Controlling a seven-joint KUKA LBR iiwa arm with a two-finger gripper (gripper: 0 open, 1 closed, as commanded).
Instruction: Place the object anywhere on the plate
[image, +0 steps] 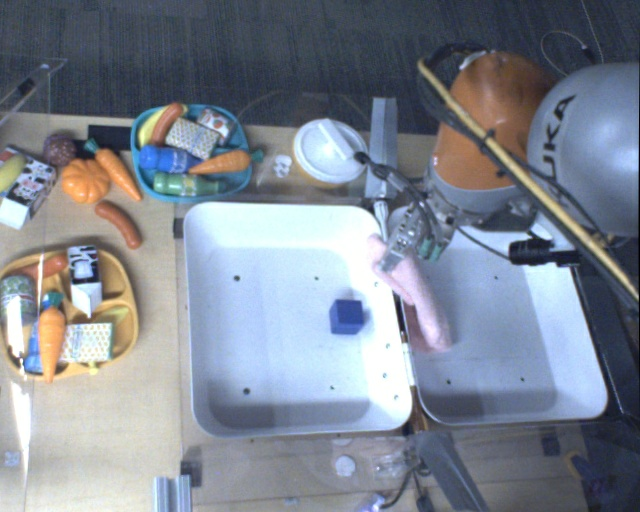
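A small blue cube (347, 316) lies near the middle of the left bin (250, 400). My gripper (402, 246) hangs over the seam between the two bins, at their far end. A long, soft pink object (424, 306) runs from between the fingers down and to the right. Its lower end rests in the right bin (520, 390) near that bin's left wall. The gripper looks shut on the pink object's upper end. The grey arm with its orange band (490, 110) comes in from the upper right.
A round white dish (328, 150) stands behind the left bin. On the bench at left are a blue bowl of toy food (190, 150), a yellow tray of toy food (70, 315), and loose toy vegetables (100, 185).
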